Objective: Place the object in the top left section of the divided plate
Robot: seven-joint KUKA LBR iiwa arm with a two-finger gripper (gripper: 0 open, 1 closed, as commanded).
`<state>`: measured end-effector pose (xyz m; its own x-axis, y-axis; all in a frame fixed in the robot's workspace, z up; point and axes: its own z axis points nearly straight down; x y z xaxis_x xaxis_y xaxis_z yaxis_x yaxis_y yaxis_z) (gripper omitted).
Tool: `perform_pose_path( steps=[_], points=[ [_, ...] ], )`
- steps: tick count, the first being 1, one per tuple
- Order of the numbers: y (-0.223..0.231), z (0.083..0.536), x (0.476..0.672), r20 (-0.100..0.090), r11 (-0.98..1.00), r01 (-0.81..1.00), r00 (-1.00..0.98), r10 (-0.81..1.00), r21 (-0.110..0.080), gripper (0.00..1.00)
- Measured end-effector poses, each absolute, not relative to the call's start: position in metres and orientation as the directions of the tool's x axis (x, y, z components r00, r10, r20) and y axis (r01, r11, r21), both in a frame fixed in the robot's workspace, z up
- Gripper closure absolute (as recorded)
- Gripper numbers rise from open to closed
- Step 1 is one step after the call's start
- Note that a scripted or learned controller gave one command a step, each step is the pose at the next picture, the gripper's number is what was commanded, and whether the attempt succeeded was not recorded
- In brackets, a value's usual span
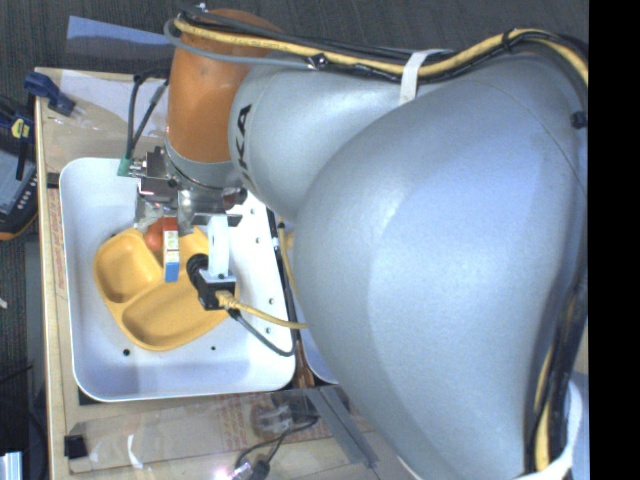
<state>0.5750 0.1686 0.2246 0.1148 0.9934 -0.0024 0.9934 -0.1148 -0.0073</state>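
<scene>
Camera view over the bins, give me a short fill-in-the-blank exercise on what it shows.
1. The divided plate is coloured ____.
2. The plate lies in a shallow ____ bin.
3. The band above the arm's wrist is ____.
4. The gripper is above the ____.

Missing words: yellow; white; orange; plate

A shallow white plastic bin (pixel 80 268) was set on a light wooden bench (pixel 180 423), with a blue clamp (pixel 48 92) seen near the bench's far-left corner.
</scene>
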Motion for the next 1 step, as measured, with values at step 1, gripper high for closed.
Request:
perform_pose_path(
  steps=[1],
  points=[
    [0.1578, 0.2123, 0.5929, 0.000, -0.032, 0.999, 0.032, 0.999, -0.004, 1.00]
  ],
)
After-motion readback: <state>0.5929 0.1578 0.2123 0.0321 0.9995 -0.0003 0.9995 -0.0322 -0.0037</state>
